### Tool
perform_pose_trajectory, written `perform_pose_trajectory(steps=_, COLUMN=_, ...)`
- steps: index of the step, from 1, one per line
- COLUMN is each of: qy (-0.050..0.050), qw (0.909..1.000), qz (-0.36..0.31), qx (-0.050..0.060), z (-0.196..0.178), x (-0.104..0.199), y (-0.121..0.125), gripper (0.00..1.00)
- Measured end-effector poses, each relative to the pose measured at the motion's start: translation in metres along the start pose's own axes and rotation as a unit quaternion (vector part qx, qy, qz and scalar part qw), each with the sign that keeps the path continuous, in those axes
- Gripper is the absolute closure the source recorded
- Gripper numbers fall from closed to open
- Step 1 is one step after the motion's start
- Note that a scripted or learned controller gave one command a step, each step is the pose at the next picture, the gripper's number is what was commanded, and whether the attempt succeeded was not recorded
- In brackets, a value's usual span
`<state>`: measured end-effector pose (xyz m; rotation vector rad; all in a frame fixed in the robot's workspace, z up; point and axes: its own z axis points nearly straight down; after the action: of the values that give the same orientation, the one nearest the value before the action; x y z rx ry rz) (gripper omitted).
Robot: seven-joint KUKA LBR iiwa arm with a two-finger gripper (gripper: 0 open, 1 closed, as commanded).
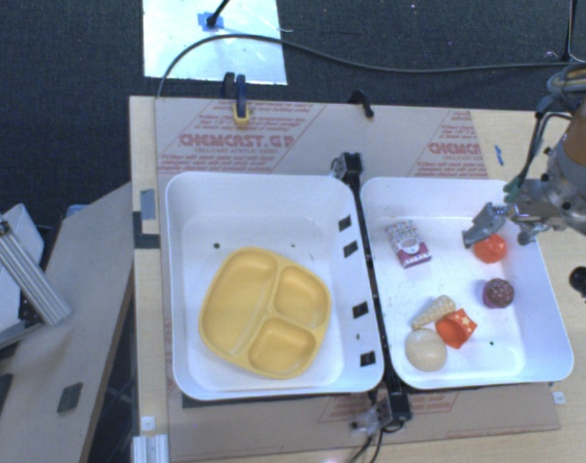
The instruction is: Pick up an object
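My gripper (505, 228) hangs over the far right part of the right bin (539, 355), and its fingers (484, 228) look spread apart, so it is open. Just below the fingertips an orange-red ball (490, 250) rests on the bin floor, and nothing is held between them. Also in this bin are a small red and white packet (407, 243), a dark maroon ball (498, 292), a yellowish wedge (434, 312), a red-orange piece (456, 328) and a cream round object (425, 350).
The left bin (192, 210) holds a yellow divided tray (264, 312). A black-clipped divider (360, 258) separates the bins. A clamp (240, 99) and a cable lie at the back of the bench. The grey arm (574, 162) enters from the right.
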<state>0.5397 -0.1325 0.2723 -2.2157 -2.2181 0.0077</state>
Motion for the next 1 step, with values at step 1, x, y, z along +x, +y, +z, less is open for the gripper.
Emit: perform_pose_trajectory(steps=1, qy=-0.001, qw=1.0000, qz=-0.001, qx=-0.005, z=-0.0050, x=0.0002, y=0.0018, gripper=0.00)
